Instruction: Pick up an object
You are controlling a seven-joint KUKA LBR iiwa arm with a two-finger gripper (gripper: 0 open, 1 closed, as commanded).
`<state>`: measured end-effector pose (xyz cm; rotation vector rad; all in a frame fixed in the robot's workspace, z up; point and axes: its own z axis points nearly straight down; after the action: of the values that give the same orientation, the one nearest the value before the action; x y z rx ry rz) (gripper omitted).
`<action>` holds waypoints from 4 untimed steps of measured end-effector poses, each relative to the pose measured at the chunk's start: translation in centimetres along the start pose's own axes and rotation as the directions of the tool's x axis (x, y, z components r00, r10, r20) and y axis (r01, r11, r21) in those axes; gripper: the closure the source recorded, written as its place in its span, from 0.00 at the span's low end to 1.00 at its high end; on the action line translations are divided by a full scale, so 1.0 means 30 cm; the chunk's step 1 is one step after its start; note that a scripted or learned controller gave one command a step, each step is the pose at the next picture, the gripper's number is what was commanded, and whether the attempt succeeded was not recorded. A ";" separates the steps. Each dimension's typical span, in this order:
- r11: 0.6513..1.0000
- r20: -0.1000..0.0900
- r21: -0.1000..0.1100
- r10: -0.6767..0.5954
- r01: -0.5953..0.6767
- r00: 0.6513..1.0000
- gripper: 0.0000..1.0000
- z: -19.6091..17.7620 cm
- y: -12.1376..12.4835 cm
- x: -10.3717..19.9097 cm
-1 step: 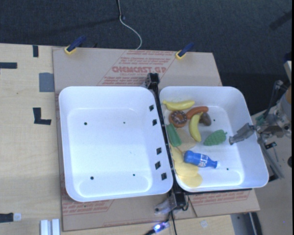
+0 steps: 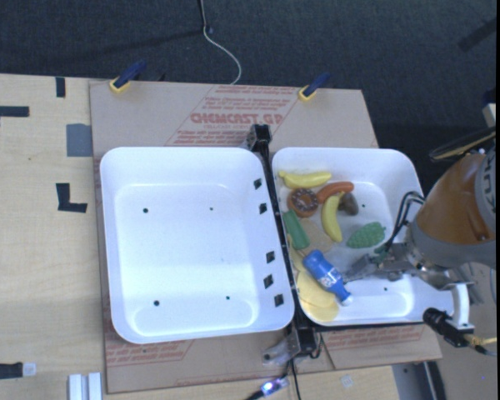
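My end effector (image 2: 365, 265) sits low in the right shallow white plastic bin (image 2: 397, 167), lower right of frame, beside the blue plastic bottle with white cap (image 2: 326, 276); its grip state I cannot tell. A green leafy toy (image 2: 367, 236) lies just above it.

The cardboard sheet (image 2: 233, 115) reads "CHEMCAST GP" (red print, seen upside down).

There are two white bins: the left bin (image 2: 117, 248) and the right bin (image 2: 396, 167). In the right bin lie two bananas, one (image 2: 305, 178) and another (image 2: 331, 217). There is one blue bottle (image 2: 327, 276), one donut (image 2: 302, 201), and one green leaf (image 2: 365, 236).
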<state>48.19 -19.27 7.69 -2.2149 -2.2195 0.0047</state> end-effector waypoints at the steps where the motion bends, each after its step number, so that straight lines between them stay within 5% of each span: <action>1: 1.000 0.005 -0.011 -0.001 0.001 1.000 0.00 -0.030 0.242 -0.107; 2: 1.000 0.004 -0.012 -0.006 0.006 1.000 0.00 -0.030 0.521 -0.026; 3: 1.000 0.002 -0.007 -0.004 0.004 1.000 0.00 -0.028 0.627 0.140; 4: 1.000 0.003 -0.003 0.006 -0.006 1.000 0.00 -0.030 0.318 0.059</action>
<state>57.73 -17.46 8.54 -2.2242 -2.2165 0.0047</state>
